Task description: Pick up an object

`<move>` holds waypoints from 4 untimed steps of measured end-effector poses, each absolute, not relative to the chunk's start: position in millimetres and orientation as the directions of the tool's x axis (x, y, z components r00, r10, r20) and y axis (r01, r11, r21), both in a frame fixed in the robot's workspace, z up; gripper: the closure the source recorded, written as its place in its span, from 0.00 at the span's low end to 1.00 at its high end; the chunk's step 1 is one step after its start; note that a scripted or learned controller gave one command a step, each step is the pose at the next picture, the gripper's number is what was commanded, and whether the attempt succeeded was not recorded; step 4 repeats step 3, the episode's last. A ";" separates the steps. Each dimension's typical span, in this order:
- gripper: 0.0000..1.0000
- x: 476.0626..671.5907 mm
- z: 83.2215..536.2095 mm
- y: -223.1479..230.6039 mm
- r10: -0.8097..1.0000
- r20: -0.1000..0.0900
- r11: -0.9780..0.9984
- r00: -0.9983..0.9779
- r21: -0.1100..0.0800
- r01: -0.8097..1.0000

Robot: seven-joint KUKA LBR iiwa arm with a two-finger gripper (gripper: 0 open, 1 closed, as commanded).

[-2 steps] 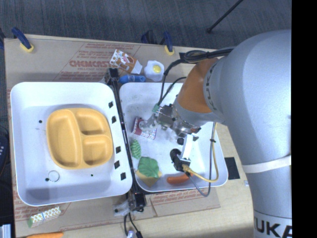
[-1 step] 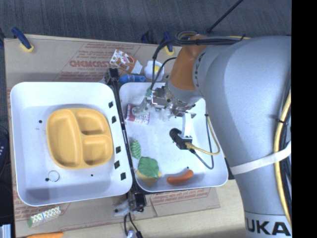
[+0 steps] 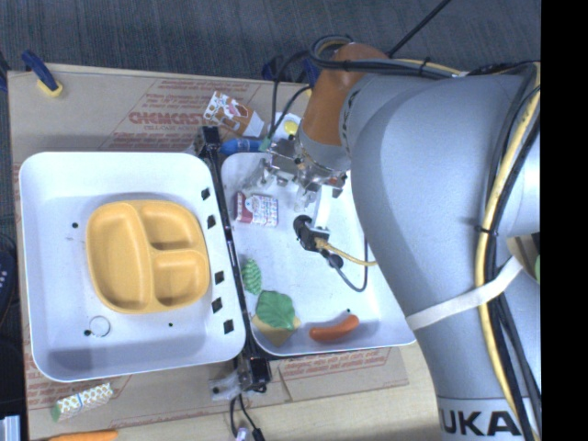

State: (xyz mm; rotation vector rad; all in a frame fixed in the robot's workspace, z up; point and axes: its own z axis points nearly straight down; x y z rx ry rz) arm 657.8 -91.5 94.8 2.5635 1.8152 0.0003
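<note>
On the cardboard sheet under the bins, red print reads "CHEMCAST" beyond the left bin's far edge. White letters "UKA" show on my arm's base, near right. Other packet labels are too blurred to read.

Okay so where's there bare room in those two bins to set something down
Left bin: bare floor rings the yellow divided tray, widest along the near edge and the left side. Right bin: an open patch mid-floor, between the small carton, the leafy green piece and the orange carrot. Its far end is crowded by the tool and cable.
</note>
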 end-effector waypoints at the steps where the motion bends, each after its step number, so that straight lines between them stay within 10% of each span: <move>1: 0.00 518.9 95.4 -109.1 0.949 0.002 -0.314 0.314 0.005 0.949; 2: 1.00 520.4 105.9 -106.9 0.952 0.006 -0.307 0.307 0.005 0.952; 3: 1.00 476.3 191.5 -84.5 1.000 0.001 0.006 -0.006 -0.002 1.000; 4: 1.00 476.3 191.5 -84.5 1.000 0.001 0.006 -0.006 -0.002 1.000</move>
